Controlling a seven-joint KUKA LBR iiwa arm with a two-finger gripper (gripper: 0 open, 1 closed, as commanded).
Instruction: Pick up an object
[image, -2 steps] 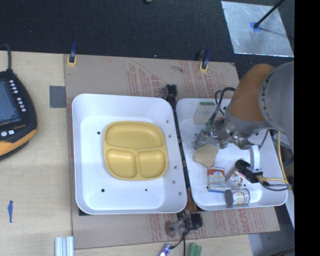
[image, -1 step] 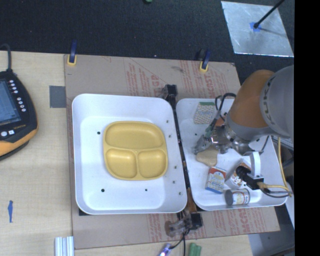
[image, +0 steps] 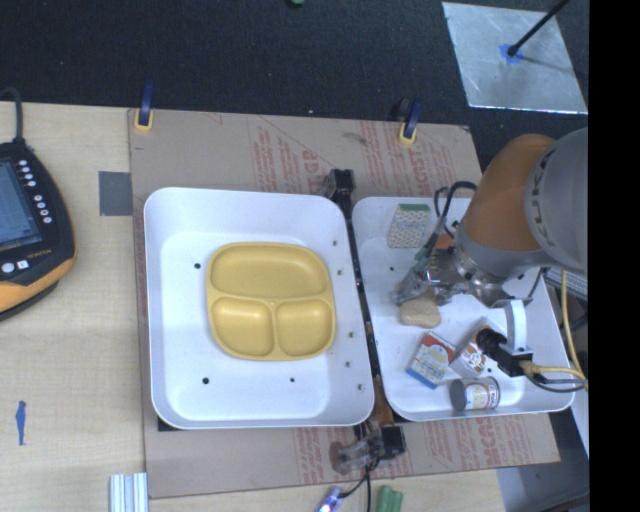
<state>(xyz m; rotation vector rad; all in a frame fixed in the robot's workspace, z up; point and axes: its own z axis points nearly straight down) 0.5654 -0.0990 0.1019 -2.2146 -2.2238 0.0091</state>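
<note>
The grey arm with its orange band reaches in from the right, wrist bent down over the right bin (image: 395, 395), and the gripper (image: 420, 285) sits low just above a tan rounded lump (image: 420, 314); whether its claw is apart or together cannot be told. Nearby lie a green-patterned packet (image: 408, 226), a small red and blue carton (image: 432, 359) and a little can (image: 480, 396). The left bin (image: 180, 300) holds a yellow divided plate (image: 270, 300). Both bins rest on brown cardboard (image: 250, 150) clamped to a pale wooden bench (image: 60, 380), with a teach pendant (image: 25, 235) at left
</note>
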